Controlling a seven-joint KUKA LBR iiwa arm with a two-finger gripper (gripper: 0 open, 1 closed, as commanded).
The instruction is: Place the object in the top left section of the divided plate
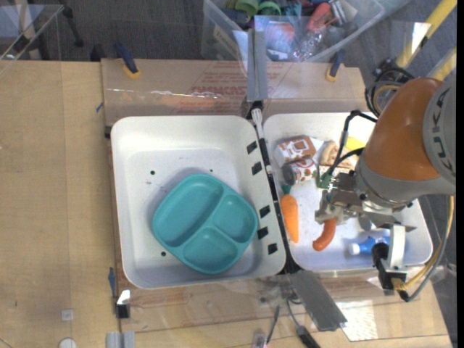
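Note:
A teal divided plate (205, 223) lies in the left bin (138, 194), turned at an angle, with nothing in its three sections. My gripper (332, 210) hangs low over the right bin (420, 227), and the orange-banded wrist covers much of that bin. A small red-orange sausage-shaped toy (323, 237) lies slanted directly below the gripper, its upper end touching or hidden by the gripper. An orange carrot toy (290, 217) lies just left of it, beside the wall between the bins.
The right bin also holds a red-and-white carton (298, 151), a dark-and-red piece (301, 171), a yellow item (353, 145) and a blue-and-white item (365, 247). A clear tub of toys (290, 13) stands behind the bins.

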